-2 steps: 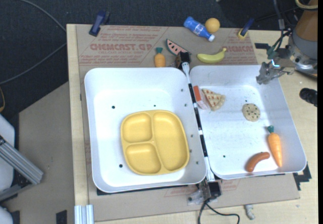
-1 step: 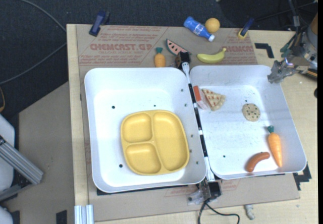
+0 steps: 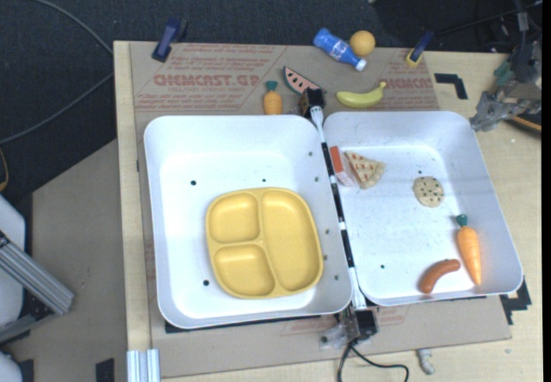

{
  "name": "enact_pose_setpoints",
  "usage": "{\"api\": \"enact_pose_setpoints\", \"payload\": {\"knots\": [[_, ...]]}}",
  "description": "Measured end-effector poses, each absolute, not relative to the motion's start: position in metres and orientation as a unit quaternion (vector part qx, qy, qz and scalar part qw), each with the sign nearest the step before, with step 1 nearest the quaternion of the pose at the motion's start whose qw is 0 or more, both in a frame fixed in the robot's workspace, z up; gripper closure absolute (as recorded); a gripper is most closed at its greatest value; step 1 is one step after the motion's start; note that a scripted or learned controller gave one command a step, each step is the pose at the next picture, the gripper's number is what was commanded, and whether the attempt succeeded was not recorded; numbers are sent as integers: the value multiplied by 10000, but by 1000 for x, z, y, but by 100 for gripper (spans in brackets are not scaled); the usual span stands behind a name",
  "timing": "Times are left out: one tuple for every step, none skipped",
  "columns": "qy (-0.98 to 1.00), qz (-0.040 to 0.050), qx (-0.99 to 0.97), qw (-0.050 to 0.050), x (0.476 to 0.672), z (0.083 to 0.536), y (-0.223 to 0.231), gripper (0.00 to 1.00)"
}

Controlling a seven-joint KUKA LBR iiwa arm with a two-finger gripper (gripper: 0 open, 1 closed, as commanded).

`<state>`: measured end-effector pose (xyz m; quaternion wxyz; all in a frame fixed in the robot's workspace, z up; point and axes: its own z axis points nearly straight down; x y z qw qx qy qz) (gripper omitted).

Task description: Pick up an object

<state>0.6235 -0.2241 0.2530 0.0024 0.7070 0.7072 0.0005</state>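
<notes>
STATUS: pick not started, by the look of it | CANDIDATES: carrot (image 3: 468, 253), sausage (image 3: 439, 275), cookie (image 3: 428, 191), waffle wedge (image 3: 362, 170), all lying in right bin (image 3: 405, 135) | GRIPPER (image 3: 504, 88): beyond right bin's far-right corner; finger state: cannot tell | REMAINING: approach, grasp, lift.

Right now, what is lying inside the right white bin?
In the right bin lie a waffle slice, a cookie, a carrot and a sausage. The floor under each of them is covered.
</notes>
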Motion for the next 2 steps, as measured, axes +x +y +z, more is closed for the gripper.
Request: {"api": "enact_pose_setpoints", "payload": {"knots": [[7076, -7, 7066, -10, 642, 198, -223, 100], [7076, 4, 7066, 19, 660, 213, -224, 100]]}}
